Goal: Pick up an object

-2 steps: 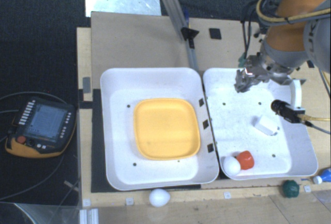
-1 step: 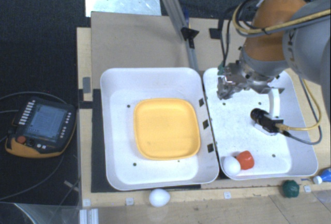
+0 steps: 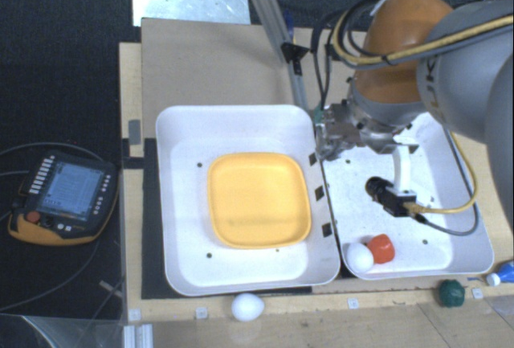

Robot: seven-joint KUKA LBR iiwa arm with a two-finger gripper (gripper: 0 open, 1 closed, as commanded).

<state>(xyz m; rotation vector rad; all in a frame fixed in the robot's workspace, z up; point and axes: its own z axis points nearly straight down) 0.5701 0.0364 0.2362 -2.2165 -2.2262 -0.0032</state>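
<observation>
The gripper (image 3: 328, 141) hangs over the upper left corner of the right bin (image 3: 450, 246), by the divider; open or closed, I cannot tell. One orange piece (image 3: 381, 248) lies in that bin's lower left corner, touching one white ball (image 3: 359, 258). It looks too stubby to show a clear long axis. One yellow plate (image 3: 259, 200) lies flat in the middle of the left bin (image 3: 183, 178). Below the bins sit one white egg (image 3: 247, 306) and one green ball (image 3: 450, 292).
</observation>
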